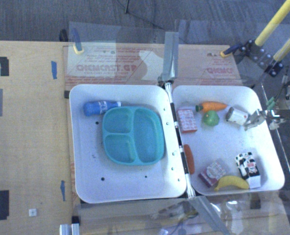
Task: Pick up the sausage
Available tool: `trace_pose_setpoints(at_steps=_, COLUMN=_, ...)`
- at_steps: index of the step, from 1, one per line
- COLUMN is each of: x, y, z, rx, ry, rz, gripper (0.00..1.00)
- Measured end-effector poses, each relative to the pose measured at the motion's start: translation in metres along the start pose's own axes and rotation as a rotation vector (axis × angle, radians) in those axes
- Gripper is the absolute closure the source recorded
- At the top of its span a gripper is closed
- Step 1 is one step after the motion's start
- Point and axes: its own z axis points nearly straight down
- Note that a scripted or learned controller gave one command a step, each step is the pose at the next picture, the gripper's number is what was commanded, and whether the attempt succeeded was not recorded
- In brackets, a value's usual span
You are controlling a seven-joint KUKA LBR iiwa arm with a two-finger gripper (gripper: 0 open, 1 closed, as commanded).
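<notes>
Sausage [189, 158] lying lengthwise against the left wall of the right bin [269, 131], near its front corner, just left of a pink packet [213, 172] and a banana [232, 182]. Gripper [262, 115] at the bin's right rim, beside a small white can [236, 116]; grip state impossible to tell. Teal divided plate [133, 135] and blue bottle [100, 106] in the left bin [81, 146].

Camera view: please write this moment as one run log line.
sausage: right bin, left wall, untouched | gripper: right side, near small carton | fingers: unclear

sausage [189, 159] tight against bin wall [182, 146], open floor to its right
</notes>
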Motion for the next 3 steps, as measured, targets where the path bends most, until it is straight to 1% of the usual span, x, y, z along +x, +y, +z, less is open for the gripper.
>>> trace_pose_setpoints(at_steps=1, x=0.063, y=0.009, z=0.043, rx=0.001, ry=0.001, rz=-0.155, gripper=0.0)
trace_pose_setpoints(at_steps=2, x=-0.008, y=0.048, z=0.092, rx=-0.003, ry=-0.001, rz=-0.248, gripper=0.0)
trace_pose_setpoints(at_steps=3, x=-0.005, y=0.04, z=0.082, rx=-0.003, ry=0.002, rz=0.116, gripper=0.0)
